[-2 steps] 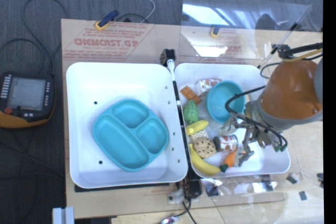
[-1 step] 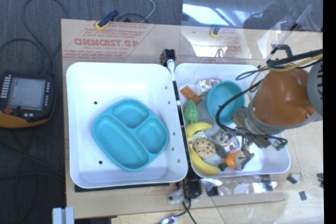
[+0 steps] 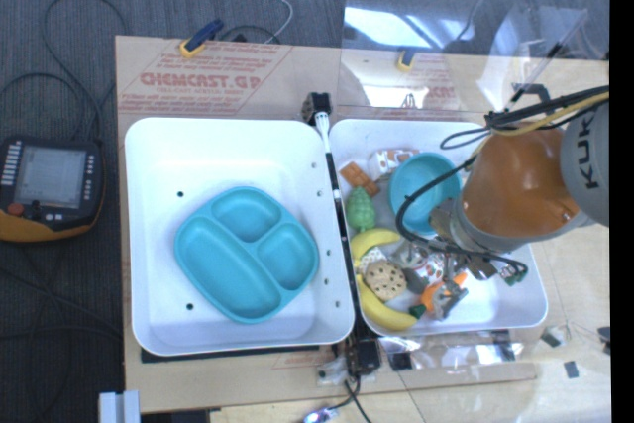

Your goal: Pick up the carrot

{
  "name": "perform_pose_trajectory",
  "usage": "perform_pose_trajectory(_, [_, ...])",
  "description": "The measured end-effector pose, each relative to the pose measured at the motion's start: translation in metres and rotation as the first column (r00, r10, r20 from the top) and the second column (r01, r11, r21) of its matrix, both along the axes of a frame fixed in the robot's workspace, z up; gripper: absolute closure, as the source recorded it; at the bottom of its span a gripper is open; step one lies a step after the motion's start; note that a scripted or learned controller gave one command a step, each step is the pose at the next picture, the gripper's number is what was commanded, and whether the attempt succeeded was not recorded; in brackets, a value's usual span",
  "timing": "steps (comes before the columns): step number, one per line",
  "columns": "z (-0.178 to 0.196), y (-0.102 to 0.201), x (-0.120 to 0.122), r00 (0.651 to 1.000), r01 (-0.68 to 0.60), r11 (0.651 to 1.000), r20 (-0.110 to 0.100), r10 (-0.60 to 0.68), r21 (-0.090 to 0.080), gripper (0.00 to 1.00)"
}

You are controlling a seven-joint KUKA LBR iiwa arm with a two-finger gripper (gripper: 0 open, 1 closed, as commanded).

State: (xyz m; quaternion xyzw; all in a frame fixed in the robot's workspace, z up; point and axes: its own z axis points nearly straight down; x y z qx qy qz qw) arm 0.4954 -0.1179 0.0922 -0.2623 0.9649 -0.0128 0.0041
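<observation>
the gripper [image 3: 443,295] is down in the right bin [image 3: 530,307], near that bin's front edge, with the grey and orange arm [image 3: 520,188] arching over the bin from the counter's right side. dark parts of it crowd a small orange piece, the carrot [image 3: 433,292], which lies on the bin floor near the front edge, just right of the banana [image 3: 381,310]. the gripper is right at the carrot, but whether it is apart, together or clamped on the carrot cannot be told from here.

a cookie [image 3: 382,279] rests against the banana's inner curve. a green knobbly item [image 3: 361,210] lies beside the bin's left wall, with a brown piece [image 3: 357,177] behind it toward the back edge. a teal bowl [image 3: 424,188] sits tilted near the middle of the bin, partly under the arm.

the left bin [image 3: 158,243] carries a teal divided plate [image 3: 248,253] near its centre. a handheld pendant [image 3: 48,186] lies on the floor off the counter's left edge.
</observation>
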Motion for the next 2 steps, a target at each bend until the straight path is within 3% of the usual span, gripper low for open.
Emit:
perform_pose_trajectory(1, [-0.001,-0.035,0.004,0.977,-0.213,0.977,0.003,0.213,0.022,0.0])
perform_pose_trajectory(2, [0.0,-0.024,0.001,0.949,-0.316,0.949,0.003,0.316,0.008,0.0])
